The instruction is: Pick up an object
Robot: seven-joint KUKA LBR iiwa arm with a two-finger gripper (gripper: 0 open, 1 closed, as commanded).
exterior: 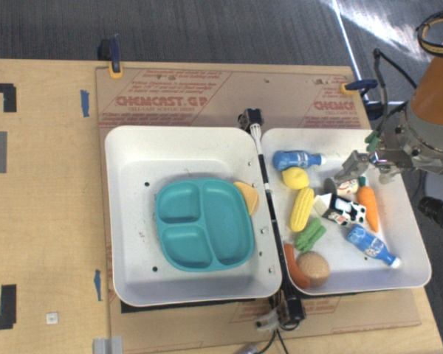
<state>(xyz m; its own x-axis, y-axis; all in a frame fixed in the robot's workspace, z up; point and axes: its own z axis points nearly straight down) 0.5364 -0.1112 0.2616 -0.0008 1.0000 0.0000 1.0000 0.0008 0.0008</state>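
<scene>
Gripper (352, 169) over right bin (417, 260), finger spread: cannot tell, nothing visibly held. Far left of it: teal tray (205, 223) in left bin (125, 220). Nearer left: blue bottle (296, 159), lemon (295, 178), corn (302, 207). Just below: cow toy (347, 209), carrot (368, 206).

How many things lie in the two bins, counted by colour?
Blue: 2, bottle and second bottle
Yellow: 3, lemon, corn, piece by the tray
Teal: 1, tray
Orange: 1, carrot
Green: 1, pod
Black-and-white: 1, cow
Brown-red: 1, round toy
Total: 10
</scene>
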